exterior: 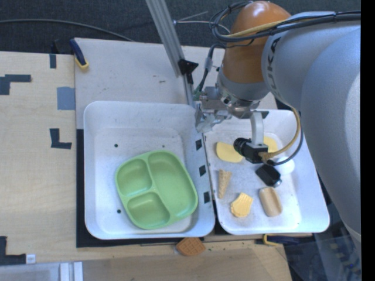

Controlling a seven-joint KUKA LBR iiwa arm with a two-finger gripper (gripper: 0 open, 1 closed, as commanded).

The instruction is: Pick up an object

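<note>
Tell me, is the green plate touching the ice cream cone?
Apart. The camera view shows the green plate lying in the left bin and the cone in the right bin, with both bins' rims between them.

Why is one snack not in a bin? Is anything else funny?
One brown waffle-like piece lies outside both bins, on the bench just below the left bin, likely dropped. The green plate sits slanted, its lower right corner against the bin's wall.

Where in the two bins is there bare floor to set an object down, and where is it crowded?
Left bin: bare floor above the green divided plate, up to the back rim, and a strip along its left wall. Right bin: crowded, with the yellow pieces, cone and bread roll close together under the arm; a small bare patch at the near right corner.
</note>
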